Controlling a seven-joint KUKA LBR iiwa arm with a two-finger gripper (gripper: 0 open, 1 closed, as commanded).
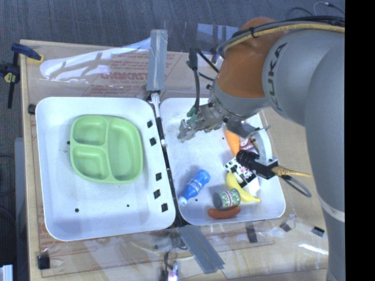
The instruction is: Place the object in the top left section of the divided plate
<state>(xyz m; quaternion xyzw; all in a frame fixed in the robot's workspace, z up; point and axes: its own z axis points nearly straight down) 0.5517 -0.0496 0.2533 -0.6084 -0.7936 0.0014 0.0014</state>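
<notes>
The green divided plate (107, 148) lies in the left bin (53, 209) on the desk, all three sections bare. In the right bin (193, 151), a blue bottle (195, 185), a small can (227, 198), a red sausage (224, 212), a banana (243, 191) and a carrot (232, 140) cluster near the front and right. The jaws (188, 127) hang over that bin's back left part; I cannot tell how they stand.

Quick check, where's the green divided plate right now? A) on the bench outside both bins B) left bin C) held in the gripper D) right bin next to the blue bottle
B: the green divided plate lies flat in the left bin, while the blue bottle lies in the right bin under the arm.
</notes>
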